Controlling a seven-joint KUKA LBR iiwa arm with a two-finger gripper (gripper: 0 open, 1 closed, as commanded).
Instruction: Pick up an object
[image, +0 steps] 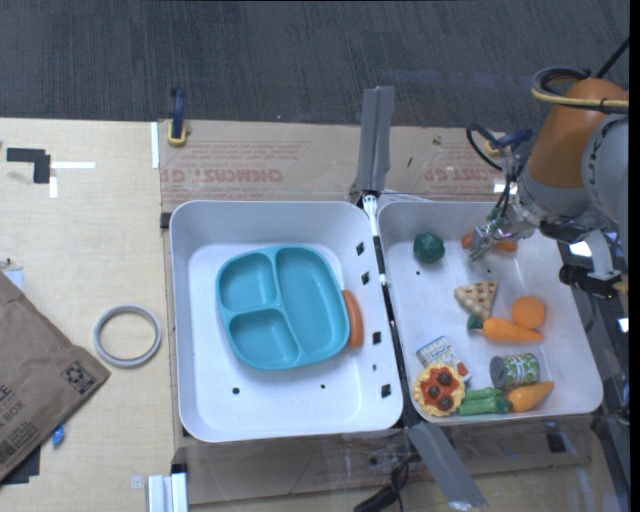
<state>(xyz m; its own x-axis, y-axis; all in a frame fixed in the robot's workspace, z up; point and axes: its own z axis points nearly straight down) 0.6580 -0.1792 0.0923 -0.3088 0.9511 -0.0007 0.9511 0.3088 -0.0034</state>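
My gripper hangs low over the back of the right bin, with the arm coming in from the upper right. A small orange object lies right beside the fingertips, partly hidden by them; nothing shows clearly between them. A dark green ball sits to the gripper's left. In front of it lie a waffle-like wedge, an orange and a carrot.
The right bin's front holds a small pizza, a green can, a green vegetable and a blue card. The left bin holds a teal divided plate and an orange sausage. A tape roll lies on the bench.
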